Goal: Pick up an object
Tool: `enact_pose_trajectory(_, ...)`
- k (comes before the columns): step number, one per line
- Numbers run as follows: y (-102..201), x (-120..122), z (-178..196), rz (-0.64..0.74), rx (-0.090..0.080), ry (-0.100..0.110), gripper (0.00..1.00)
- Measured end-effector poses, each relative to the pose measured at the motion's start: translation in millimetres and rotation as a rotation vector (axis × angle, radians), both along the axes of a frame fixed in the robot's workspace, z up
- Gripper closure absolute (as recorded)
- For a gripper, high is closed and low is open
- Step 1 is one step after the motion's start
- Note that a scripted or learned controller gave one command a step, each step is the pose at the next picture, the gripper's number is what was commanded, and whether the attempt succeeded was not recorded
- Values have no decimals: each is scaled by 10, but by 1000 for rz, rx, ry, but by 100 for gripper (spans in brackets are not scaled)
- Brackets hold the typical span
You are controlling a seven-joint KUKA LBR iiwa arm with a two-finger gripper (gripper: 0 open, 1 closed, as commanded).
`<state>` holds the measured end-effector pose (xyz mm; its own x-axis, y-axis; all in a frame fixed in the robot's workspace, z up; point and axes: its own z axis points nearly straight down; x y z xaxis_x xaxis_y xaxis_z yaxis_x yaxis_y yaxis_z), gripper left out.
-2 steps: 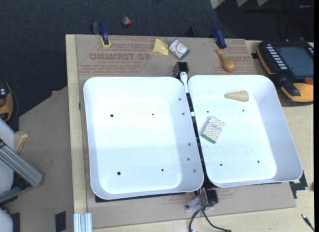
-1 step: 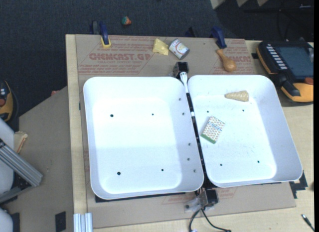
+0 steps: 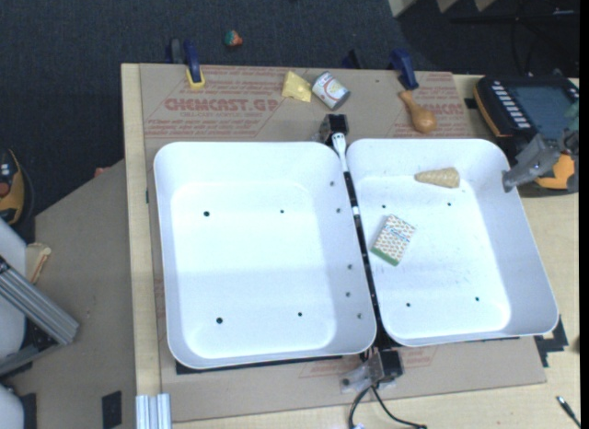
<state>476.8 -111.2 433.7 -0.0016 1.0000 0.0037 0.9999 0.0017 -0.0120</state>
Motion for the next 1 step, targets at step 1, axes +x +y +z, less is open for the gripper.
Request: enact_pose_trajectory(1,-20,36,165,-1,-6,-19,100)
